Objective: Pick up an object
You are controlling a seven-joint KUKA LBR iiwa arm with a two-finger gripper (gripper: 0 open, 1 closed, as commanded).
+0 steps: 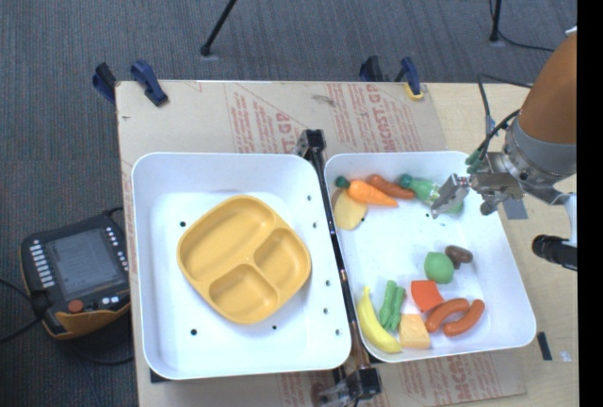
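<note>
The right bin (490, 236) holds toy foods. At its back lie an orange carrot (370, 195), a red-orange chilli (390, 186), a green vegetable (420, 185) and a pale yellow piece (349, 211). Toward the front are a green ball (438, 266), a small brown piece (460, 254), a banana (374, 322), green beans (391, 302), a red block (426, 294), a yellow wedge (414, 332) and sausages (454, 316). My gripper (450, 196) hangs low over the bin's back right, just right of the green vegetable. I see nothing held in it.
The left bin (155, 207) carries a yellow divided plate (244, 257). A teach pendant (75, 275) lies on the floor to the left. Blue clamps (146, 81) grip the bench's back edge. The arm's grey wrist (532, 160) overhangs the right bin's right wall.
</note>
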